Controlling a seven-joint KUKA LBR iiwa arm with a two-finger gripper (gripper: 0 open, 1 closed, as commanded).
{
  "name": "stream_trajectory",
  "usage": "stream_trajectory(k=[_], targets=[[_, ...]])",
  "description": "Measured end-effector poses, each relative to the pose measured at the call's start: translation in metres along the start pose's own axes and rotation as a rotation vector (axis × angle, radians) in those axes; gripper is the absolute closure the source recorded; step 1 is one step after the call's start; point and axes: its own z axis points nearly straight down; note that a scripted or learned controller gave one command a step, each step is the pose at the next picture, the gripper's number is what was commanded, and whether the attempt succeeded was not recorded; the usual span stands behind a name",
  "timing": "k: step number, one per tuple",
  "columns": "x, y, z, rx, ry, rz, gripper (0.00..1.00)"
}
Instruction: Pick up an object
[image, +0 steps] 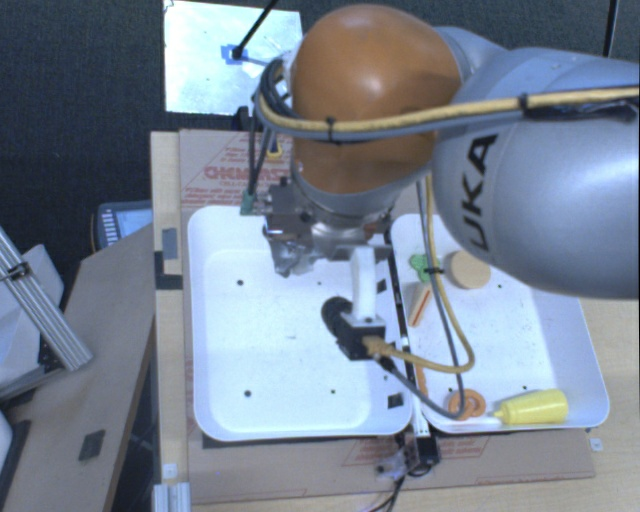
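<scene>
My gripper (287, 260) hangs over the upper middle of the left bin (225, 400), under the orange band of the arm (365, 90). No object shows beneath it on the bin floor. The right bin (565, 345) holds the loose things: a tan round piece (467, 270), a small green item (420, 265), a thin orange stick (419, 305), an orange ring (467, 403) and a yellow bottle-like object (532, 407) at the front edge. The arm hides much of the right bin's back part.
The two bins sit on a cardboard sheet (215, 175) on the bench. A metal rail (35, 305) and a grey device (120, 222) lie to the left, off the bins. A bright panel (215, 55) stands at the back.
</scene>
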Motion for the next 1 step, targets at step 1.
stream_trajectory(k=[1], targets=[[-0.0446,-0.0308,0.0477,-0.006,0.004,0.002,1.0]])
